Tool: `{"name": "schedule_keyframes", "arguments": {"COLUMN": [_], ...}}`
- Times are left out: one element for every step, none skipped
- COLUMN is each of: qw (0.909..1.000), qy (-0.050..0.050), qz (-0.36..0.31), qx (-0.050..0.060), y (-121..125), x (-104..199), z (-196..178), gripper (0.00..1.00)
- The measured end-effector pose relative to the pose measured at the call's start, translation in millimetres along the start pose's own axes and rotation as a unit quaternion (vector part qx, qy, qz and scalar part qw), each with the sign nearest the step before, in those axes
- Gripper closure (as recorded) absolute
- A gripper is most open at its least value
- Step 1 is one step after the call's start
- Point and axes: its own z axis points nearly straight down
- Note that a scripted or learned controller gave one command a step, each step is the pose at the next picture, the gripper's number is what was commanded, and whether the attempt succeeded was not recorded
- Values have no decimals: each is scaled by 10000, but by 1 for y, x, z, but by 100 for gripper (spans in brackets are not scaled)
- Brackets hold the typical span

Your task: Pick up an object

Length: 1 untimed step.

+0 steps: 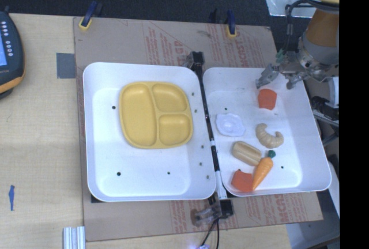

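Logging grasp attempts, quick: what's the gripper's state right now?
Gripper: open, fingers spread, holding nothing, poised just above the orange-red block.

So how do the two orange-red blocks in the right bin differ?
The upper block lies apart from the other items, near the bin's far side just below the gripper. The lower block sits at the near edge, touching the toy carrot, which partly covers it. The upper one looks squarish; the lower one looks wedge-like, though partly hidden. Both share a similar orange-red colour and lie in the right bin.
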Motion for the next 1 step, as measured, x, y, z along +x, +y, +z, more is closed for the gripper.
{"name": "schedule_keyframes", "arguments": {"qw": [10000], "qy": [-23], "qz": [-7], "qx": [8], "y": [4], "x": [12], "z": [63], "gripper": [0]}}
